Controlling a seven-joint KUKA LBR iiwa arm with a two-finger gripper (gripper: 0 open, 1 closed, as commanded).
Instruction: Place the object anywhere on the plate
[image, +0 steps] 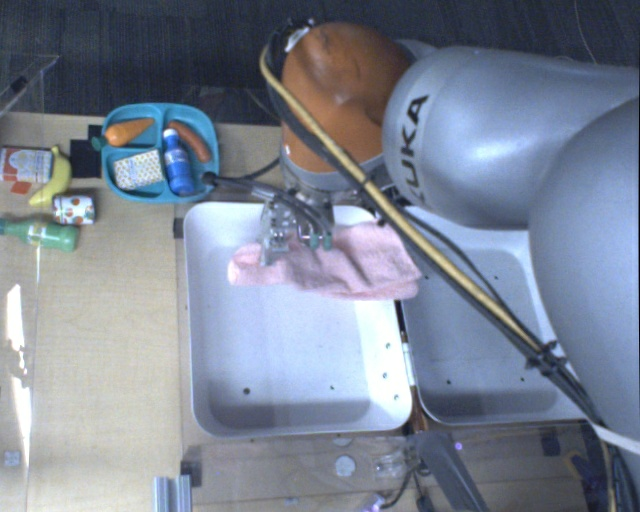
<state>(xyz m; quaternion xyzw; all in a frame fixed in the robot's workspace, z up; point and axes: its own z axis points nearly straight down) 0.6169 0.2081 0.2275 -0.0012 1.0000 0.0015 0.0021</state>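
Grey arm (500, 130) with its orange band fills the upper right and reaches down over the left bin (195, 330). Tabletop (100, 350) carries both white bins side by side. The right bin (480, 390) is partly covered by the arm, and nothing is visible in the part that shows. The left bin holds one thing, the pink cloth (350, 265), lying crumpled along the bin's far side, its right end up against the wall shared with the right bin. I take this as the task object. Jaws stand apart with tips down on the left half of the cloth. No fabric is visibly pinched between them, so I read them as released, not grasping. The blue divided plate (205, 130) sits on the tabletop beyond the left bin's far-left corner, near the bin but apart from the cloth. Its compartments already hold an orange carrot-like piece (130, 131), a patterned square (137, 170) and a small blue bottle (178, 165). Left of the plate sit a banana (55, 178), a small can (73, 209) and a green bottle (40, 234). Progress judgement: early, with nothing placed yet. The cloth is in the bin, not lifted. What is left is to close on the cloth, lift it, carry it to the plate and let go.
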